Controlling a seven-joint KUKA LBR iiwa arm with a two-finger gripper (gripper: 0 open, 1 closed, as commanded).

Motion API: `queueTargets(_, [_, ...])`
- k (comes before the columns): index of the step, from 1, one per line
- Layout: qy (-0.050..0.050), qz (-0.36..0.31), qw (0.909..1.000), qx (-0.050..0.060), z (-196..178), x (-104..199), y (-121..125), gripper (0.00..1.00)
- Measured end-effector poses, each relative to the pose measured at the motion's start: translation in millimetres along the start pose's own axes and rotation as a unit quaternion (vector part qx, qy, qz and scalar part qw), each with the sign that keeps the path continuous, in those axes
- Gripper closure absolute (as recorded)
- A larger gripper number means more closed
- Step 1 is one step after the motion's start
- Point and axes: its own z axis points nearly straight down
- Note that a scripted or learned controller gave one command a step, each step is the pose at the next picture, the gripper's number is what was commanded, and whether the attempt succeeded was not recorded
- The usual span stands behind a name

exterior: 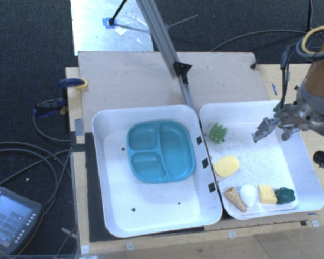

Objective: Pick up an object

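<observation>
The end effector [274, 128] hovered with fingers spread and nothing between them over the right white bin [305, 170], presumably lining up on the yellow oval toy [227, 165] nearby.

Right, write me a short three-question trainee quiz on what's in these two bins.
1. True or false: the blue divided plate lies in the same bin as the green leafy toy.
2. Which item sits nearest the divider between the bins? A) yellow lemon-shaped piece B) dark green piece C) yellow cheese block
3. Fill in: the white egg-like piece lies between the tan cone and the ____.

Key
1. False: the plate is in the left bin, the toy in the right bin.
2. A.
3. Yellow cheese block.

The gripper hovers over the right bin's far side, holding nothing visible.
</observation>
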Motion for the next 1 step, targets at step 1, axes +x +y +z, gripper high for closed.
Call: queueTargets(1, [0.0,0.001,1.0,0.0,-0.1,0.0,0.1,0.0])
